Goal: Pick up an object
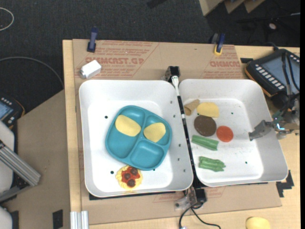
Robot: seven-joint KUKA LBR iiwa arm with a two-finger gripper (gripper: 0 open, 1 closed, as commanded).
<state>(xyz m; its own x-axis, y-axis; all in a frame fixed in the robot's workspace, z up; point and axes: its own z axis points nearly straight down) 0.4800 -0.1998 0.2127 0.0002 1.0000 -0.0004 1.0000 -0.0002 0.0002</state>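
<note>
The right bin [267, 168] holds several toy foods: a tan piece [191, 107], a yellow slab [208, 109], a brown disc [205, 125], a red round piece [225, 134] and two green pods [205, 142] [211, 164]. My gripper [256, 132] hangs low over the right side of this bin, a short way right of the red piece and apart from it. Nothing is seen in its grasp. In the left bin [90, 128] lies a blue divided plate [136, 151] with two yellow pieces [127, 125] [155, 131], and a small pizza piece [128, 177] sits by the front wall.
A small white block [90, 69] and two clamps [92, 40] [218, 43] sit on the board behind the bins. A handheld control pendant [274, 73] with cables lies at the back right. A yellow object [257, 222] rests off the board at the front right.
</note>
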